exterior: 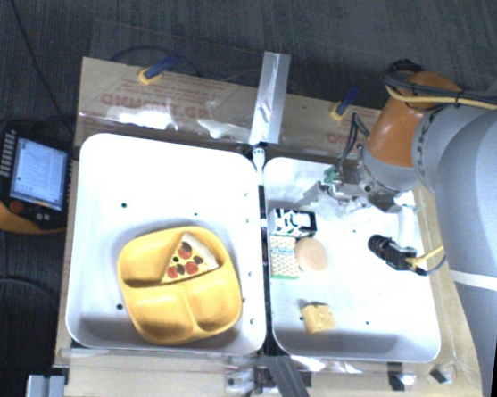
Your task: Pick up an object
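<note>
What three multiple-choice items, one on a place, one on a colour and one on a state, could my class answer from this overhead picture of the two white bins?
1. Where does the yellow divided plastic tray lie?
A. in the left white bin
B. in the right white bin
C. on the carpet

2. What colour is the band above the grey arm's wrist?
A. blue
B. green
C. orange

3. How does the toy pizza slice rest?
A. between the gripper's fingers
B. in a compartment of the yellow tray
C. against the small tan block

Key: 1 A, the tray sits wholly inside the left bin. 2 C, the band is plainly orange. 3 B, the slice lies in the tray's upper compartment, far from the gripper at the right bin's top edge.
</note>
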Available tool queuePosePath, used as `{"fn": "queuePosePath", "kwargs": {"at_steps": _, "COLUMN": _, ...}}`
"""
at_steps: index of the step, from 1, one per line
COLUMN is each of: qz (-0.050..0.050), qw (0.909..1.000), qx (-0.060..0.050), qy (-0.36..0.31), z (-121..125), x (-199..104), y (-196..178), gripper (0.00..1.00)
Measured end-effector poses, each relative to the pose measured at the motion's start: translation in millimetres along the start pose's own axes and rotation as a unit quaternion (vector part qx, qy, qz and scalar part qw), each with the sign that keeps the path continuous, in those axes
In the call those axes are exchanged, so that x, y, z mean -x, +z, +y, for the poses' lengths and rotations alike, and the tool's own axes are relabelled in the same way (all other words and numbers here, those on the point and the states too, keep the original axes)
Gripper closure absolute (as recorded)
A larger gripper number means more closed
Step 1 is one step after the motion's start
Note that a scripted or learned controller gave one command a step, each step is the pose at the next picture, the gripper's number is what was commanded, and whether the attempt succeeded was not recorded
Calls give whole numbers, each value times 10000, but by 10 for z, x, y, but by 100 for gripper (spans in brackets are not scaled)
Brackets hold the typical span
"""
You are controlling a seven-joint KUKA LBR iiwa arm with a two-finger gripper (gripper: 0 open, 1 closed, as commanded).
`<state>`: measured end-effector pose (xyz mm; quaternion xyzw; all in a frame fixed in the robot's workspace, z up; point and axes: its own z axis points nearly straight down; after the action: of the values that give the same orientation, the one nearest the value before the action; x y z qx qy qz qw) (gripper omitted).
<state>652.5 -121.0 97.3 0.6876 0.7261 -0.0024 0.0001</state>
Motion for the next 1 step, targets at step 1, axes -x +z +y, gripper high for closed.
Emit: {"fn": "queuePosePath", "kwargs": {"at_steps": 1, "qz": 36, "qw": 9999, "qx": 27, "qy": 134, "z": -197, "x": 863, "y": 55, "gripper": 0}}
